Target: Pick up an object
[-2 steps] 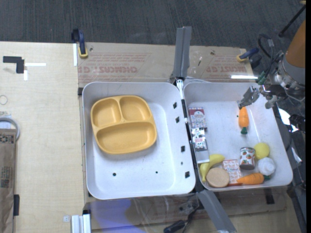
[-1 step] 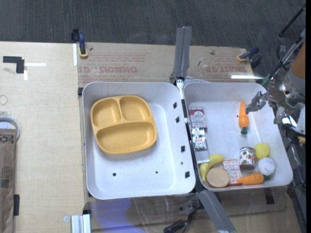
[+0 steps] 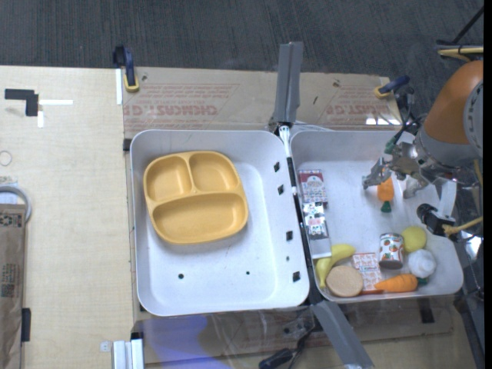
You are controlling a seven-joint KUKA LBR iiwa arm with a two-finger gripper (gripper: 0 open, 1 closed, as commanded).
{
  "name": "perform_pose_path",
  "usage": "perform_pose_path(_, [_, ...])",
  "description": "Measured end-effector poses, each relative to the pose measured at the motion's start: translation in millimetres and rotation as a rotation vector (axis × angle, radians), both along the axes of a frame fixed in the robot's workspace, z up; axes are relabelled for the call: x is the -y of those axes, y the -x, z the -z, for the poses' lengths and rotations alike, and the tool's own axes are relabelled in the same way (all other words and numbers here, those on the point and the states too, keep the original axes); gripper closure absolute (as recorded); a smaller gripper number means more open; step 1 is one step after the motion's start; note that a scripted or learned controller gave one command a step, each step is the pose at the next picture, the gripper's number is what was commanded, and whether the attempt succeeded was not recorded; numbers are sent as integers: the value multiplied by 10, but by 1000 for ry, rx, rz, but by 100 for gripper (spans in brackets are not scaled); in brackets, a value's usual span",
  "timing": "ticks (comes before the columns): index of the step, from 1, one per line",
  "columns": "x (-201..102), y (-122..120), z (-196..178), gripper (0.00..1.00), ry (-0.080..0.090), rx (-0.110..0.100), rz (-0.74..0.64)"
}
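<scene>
Several toy foods lay crowded at the near end of the right bin (image 3: 453, 279), from 5 to 7 o'clock of its floor: a carrot (image 3: 397, 284), a round tan disc (image 3: 344, 281), a banana (image 3: 335, 255), a white ball (image 3: 421, 264), a small printed can (image 3: 390, 250) and a lemon (image 3: 414, 238). Two flat printed packets (image 3: 314, 204) lay along the 9 o'clock wall. In the left bin (image 3: 142, 229), a yellow divided plate (image 3: 197, 197) sat toward 10 o'clock.

Farther back, at about 1 o'clock in the right bin, a small orange piece (image 3: 385, 190) with a green end lay on the floor, apart from the cluster. The gripper (image 3: 391, 177) hung directly over it, very close or touching. Its opening could not be read from this angle, and no grasp was confirmed.

Judgement on handling: the orange piece looked like a light, rigid, smooth plastic toy, not fragile, and likely to skid or pop out of a loose pinch. The best hold would be across its narrow width at mid-body, clear of the green tip. Open floor around it left room for the approach.
</scene>
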State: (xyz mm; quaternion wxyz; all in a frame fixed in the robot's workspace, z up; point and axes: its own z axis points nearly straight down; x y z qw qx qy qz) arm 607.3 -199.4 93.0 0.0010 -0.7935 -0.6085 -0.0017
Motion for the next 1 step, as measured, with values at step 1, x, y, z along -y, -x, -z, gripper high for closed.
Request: perform_pose_path(1, [-306, 201, 15, 0, 3, -3, -167])
